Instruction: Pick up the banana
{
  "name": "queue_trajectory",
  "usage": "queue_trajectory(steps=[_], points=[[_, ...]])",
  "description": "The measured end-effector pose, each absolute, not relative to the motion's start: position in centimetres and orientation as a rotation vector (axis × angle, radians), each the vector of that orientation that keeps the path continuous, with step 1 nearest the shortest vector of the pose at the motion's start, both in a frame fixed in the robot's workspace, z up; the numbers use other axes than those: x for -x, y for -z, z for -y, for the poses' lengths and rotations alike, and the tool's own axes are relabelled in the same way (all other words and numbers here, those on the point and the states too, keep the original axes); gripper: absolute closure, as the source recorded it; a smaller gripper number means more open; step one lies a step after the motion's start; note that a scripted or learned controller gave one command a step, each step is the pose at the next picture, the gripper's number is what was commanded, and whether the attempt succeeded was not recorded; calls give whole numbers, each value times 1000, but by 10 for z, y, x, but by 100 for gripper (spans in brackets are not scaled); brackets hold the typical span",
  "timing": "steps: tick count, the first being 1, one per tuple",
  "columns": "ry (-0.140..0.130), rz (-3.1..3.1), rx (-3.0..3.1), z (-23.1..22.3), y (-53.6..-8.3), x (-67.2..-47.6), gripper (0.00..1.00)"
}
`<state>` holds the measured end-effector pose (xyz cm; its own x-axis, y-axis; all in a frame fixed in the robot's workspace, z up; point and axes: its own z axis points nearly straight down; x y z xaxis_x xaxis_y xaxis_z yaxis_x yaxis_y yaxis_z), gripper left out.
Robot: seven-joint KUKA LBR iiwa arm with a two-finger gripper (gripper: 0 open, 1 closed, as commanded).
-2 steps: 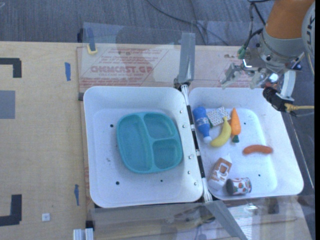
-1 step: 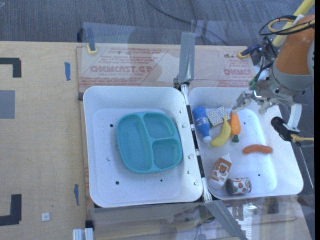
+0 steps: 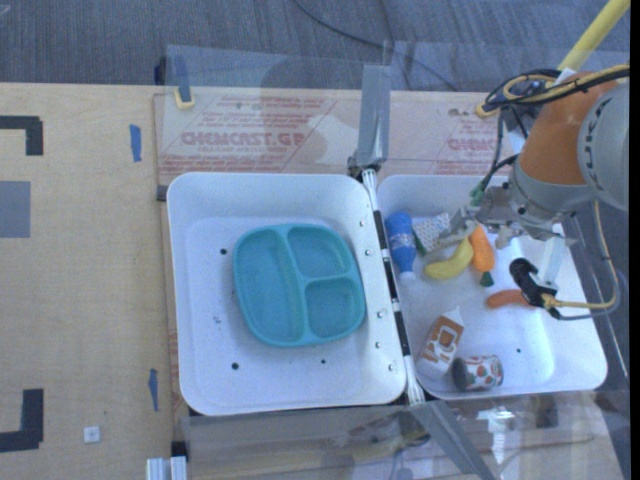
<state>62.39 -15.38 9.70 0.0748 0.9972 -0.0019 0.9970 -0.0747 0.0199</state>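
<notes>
Camera view runs from the teal divided plate (image 3: 300, 284) in the left bin (image 3: 190, 268), past the blue bottle (image 3: 401, 240), to the banana (image 3: 452, 261) in the right bin (image 3: 575, 363), where the gripper (image 3: 487, 224), its grip state impossible to tell, should descend centred over the banana, clear of the carrot (image 3: 482, 249).

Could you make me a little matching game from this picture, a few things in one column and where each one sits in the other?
Things:
1. teal plate
2. banana
3. blue bottle
4. can

Places:
a. right bin, near its front edge
b. right bin, along the wall shared with the left bin
c. middle of the left bin
d. right bin, beside the carrot, close to the gripper

Pairs: 1-c, 2-d, 3-b, 4-a
</notes>
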Motion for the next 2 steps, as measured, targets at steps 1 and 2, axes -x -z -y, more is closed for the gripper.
queue_trajectory(steps=[1,2], points=[[-26,-2111,-2284,158,-111,-627,100],[-3,-2217,-2223,106,-210,-640,100]])
